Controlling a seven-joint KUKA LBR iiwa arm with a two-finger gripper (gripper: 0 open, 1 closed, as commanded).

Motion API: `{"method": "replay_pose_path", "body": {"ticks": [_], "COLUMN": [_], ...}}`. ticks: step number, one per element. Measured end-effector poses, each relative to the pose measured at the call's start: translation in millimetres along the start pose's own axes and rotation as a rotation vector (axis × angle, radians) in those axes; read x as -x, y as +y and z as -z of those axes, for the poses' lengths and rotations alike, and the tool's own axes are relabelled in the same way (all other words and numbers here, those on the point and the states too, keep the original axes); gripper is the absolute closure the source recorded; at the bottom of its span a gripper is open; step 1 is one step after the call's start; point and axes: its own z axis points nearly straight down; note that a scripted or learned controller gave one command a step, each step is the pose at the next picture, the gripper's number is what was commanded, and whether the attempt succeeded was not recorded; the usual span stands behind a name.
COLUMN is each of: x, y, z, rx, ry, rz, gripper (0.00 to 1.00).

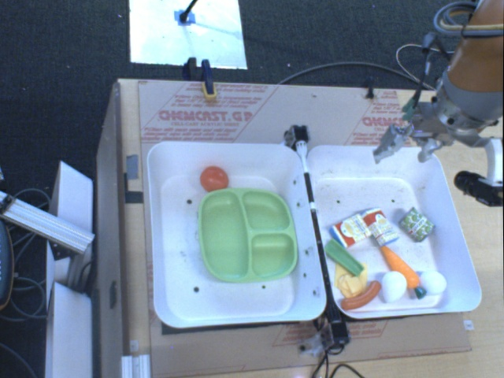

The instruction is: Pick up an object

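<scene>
- Camera view: the gripper (408, 146) hangs over the far rim of the right bin (449, 211), near that bin's far right corner, at the end of the grey arm (472, 69) with its orange band.
- Its 2 fingers (389, 142) are spread wide apart, with only bare white bin floor and rim showing between them; nothing is held.
- The objects to pick lie in the near half of the right bin, well apart from the fingers and toward the viewer from them.
- Nearest to the gripper are a small red and white carton (362, 227) at the bin's middle and a green patterned cube (416, 224) to its right, toward the right wall.
- A toy carrot (397, 263) runs at a slant from the carton toward the near right corner, touching the carton's end.
- A green flat stick (344, 257) lies left of the carrot, over a yellow piece (347, 277).
- Along the near wall lie a reddish sausage (361, 296), a white egg (393, 287) just beside it, and a 2nd white egg (432, 282) by the carrot's dark tip.
- The left bin (177, 290) holds a light green plate (246, 234) with 3 compartments, and a red tomato (213, 179) touching the plate's far left edge.
- Both bins sit side by side on a brown board (236, 109) printed with red lettering.
</scene>
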Motion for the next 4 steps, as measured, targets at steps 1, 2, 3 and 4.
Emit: {"method": "replay_pose_path", "body": {"ticks": [1,2,3,4], "x": [35.3,5.3,5.3,5.3], "y": [-22.3,48.5,49.9,49.9], "z": [-139.1,-194.7,-183.0,-183.1], "rx": [-0.004,-0.001,0.004,0.003], "ry": [0.000,0.000,-0.001,-0.001], "rz": [-0.003,0.000,0.002,0.002], "gripper": [0.00,0.00,1.00,0.00]}}
